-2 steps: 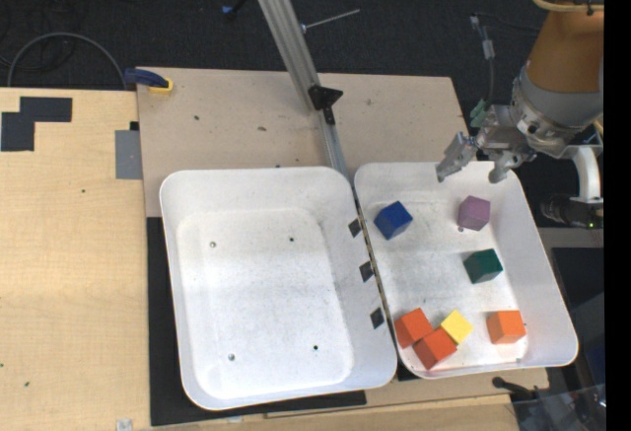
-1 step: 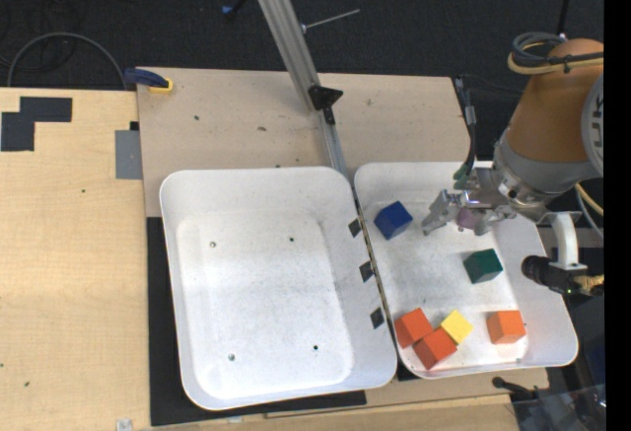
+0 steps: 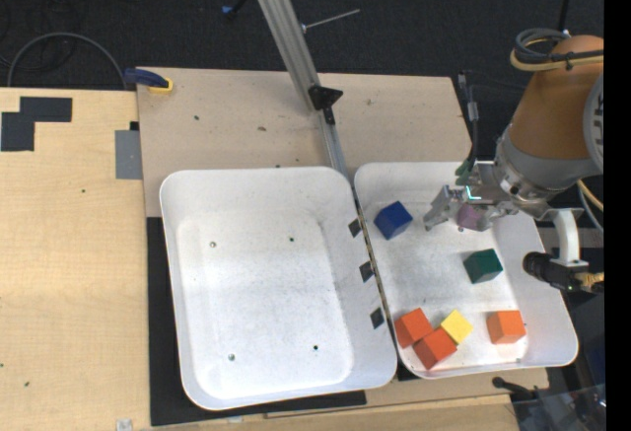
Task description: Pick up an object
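Purple block (image 3: 474,216) sits right under jaws (image 3: 463,207), w/ green cube (image 3: 483,265) just nearer; jaw state: can't tell.

The arm (image 3: 552,138) came in as a bulky rounded body, its widest part wrapped in an orange band that had a smooth, slightly glossy look. Below the band sat a grey collar, darker along its lower edge. A pale yellowish cable looped over the top of the orange section. At the wrist, the pincer (image 3: 463,209) was a cluster of small grey metal parts with a tiny green-white light or marking; its details were too small to make out clearly. A white curved piece and a black fitting lay beside the arm's lower right.
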You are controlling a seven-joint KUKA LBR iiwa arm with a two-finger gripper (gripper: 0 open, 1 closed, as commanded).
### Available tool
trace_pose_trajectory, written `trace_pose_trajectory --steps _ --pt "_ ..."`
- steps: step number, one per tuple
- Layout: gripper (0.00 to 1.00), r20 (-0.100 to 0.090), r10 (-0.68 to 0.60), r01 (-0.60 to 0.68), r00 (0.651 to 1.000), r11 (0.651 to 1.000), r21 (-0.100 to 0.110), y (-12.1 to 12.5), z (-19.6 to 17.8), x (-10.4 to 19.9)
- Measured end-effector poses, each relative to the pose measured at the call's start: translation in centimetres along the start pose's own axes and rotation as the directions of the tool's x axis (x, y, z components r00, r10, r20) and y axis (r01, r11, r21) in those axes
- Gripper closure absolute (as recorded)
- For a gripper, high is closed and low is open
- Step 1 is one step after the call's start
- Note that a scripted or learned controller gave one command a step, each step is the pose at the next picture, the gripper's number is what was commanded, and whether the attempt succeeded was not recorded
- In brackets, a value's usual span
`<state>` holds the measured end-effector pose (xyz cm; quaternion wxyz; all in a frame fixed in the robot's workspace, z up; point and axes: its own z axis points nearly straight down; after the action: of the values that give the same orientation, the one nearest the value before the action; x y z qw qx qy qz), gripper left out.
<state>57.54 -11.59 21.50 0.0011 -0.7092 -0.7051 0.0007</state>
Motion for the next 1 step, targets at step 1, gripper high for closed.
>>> trace_pose_trajectory --steps 1 --pt "0.0 -0.003 -0.013 0.013 1.0 1.0 0.001 2.82 2.63 10.32"
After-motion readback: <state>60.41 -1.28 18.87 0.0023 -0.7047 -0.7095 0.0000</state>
